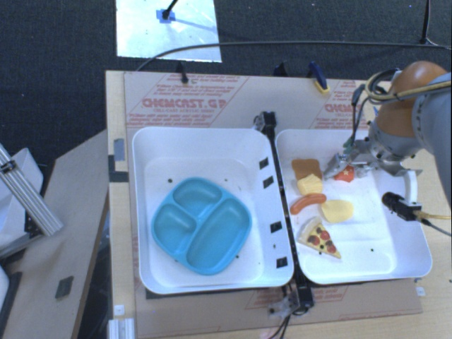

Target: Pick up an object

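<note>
Gripper working at the red piece in the right bin

From the camera view, the gripper [344, 167] is reaching in at three o'clock, its fingers closing around a small red toy [345, 175] beside the bread slice [306, 168], likely because it lies nearest.

"CHEMCAST ACRYLIC GP" on backing sheet [185, 99]

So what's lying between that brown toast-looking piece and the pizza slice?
In the camera view, between the brown piece and the pizza slice lie a pale yellow chunk and an orange sausage.
</note>
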